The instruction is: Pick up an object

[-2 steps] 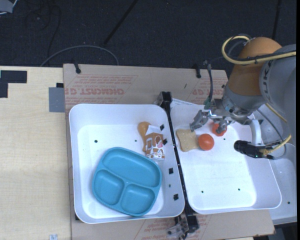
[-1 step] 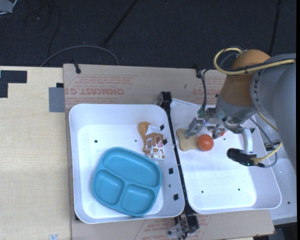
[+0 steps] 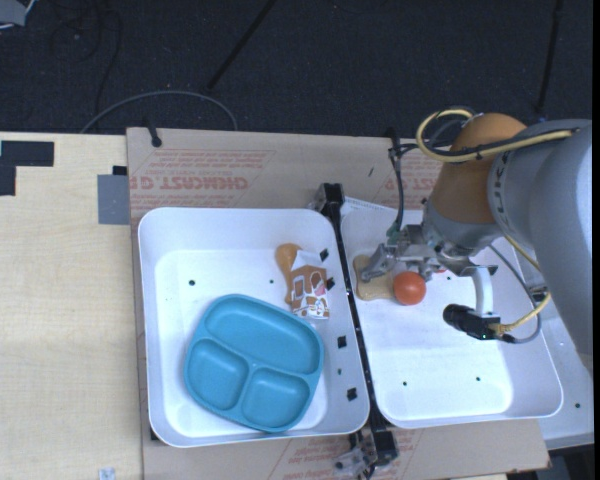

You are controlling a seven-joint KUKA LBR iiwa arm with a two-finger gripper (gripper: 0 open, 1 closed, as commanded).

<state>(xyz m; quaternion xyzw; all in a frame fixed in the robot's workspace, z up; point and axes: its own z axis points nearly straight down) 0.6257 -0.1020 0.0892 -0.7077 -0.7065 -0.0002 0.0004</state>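
My gripper (image 3: 392, 259) hangs low over the right white plastic bin (image 3: 460, 393), just beside a small orange-red ball (image 3: 410, 288) and a tan flat piece (image 3: 372, 290). A blue three-compartment plastic plate (image 3: 252, 362) lies in the left white bin (image 3: 170, 268).

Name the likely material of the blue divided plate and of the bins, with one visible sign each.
Blue divided plate: probably moulded plastic, matte, with an even colour and rounded compartments. Left bin and right bin: probably thin white plastic, smooth, with rounded corners.
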